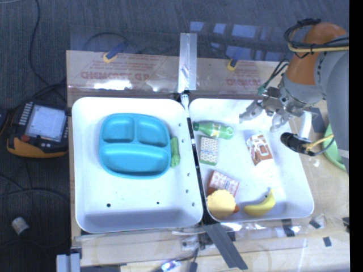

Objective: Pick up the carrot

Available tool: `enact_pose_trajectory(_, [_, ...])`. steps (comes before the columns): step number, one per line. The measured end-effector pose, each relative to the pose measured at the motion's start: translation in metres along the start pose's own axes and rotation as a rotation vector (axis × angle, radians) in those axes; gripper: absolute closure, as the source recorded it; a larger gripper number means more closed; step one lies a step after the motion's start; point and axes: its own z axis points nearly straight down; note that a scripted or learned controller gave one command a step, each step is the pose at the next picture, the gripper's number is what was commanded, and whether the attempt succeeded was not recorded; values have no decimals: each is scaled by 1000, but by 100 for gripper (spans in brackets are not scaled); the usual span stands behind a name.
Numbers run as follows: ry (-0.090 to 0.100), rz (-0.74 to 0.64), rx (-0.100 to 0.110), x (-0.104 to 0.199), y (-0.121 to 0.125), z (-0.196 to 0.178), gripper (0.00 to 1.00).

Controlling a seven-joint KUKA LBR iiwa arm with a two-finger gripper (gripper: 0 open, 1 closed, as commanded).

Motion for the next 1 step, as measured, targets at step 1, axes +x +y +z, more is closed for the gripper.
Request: enact_pose_trajectory(1, [-3, 134, -3, -22, 34, -44, 0])
